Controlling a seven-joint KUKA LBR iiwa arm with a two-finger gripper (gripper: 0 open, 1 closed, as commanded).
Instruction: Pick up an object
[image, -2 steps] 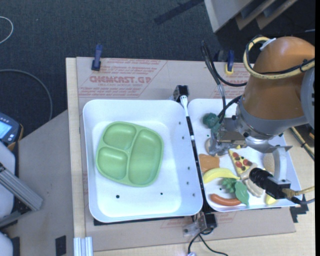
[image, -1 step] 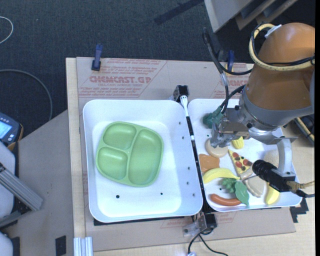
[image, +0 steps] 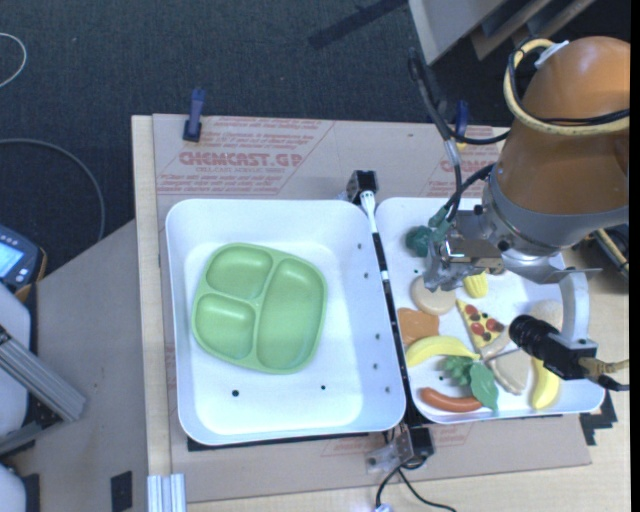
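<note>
From the overhead camera I see my gripper (image: 440, 272) low in the right white bin (image: 590, 400), over a pale tan round cookie-like disc (image: 434, 298); whether it grips I cannot tell. I'd descend squarely and close on the thin edge. Nearby lie a glossy plastic banana (image: 440, 348), pizza slice (image: 482, 324) and red sausage (image: 450, 401); a matte green divided plate (image: 260, 307) sits left.

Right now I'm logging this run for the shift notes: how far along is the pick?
Done: the arm has reached over the right bin, with the pincer low among the toy food, just above a tan round piece. In hand: nothing visibly lifted; whether it grips anything can't be told. Left: grasp and raise an item. The banana and sausage lie untouched, and the green plate sits in the left bin.
</note>
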